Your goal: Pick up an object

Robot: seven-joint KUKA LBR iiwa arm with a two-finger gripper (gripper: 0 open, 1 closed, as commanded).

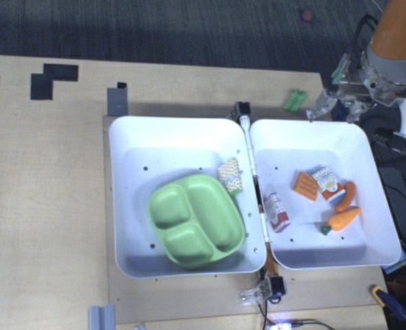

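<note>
The right bin (368,249) holds an orange cracker (304,185), a white and blue packet (325,179), a red sausage (347,193), an orange carrot (344,218) and a small red and white can (276,212). My gripper (338,108) hangs over the far rim of the right bin, well above and behind these objects. Its two fingers stand apart, open, with nothing between them. The orange band of the arm (396,33) shows at the top right.
The left bin (131,184) holds a green divided plate (196,218) and a patterned packet (230,175) by the dividing wall. A small green object (294,100) lies on the bench behind the right bin, left of the gripper.
</note>
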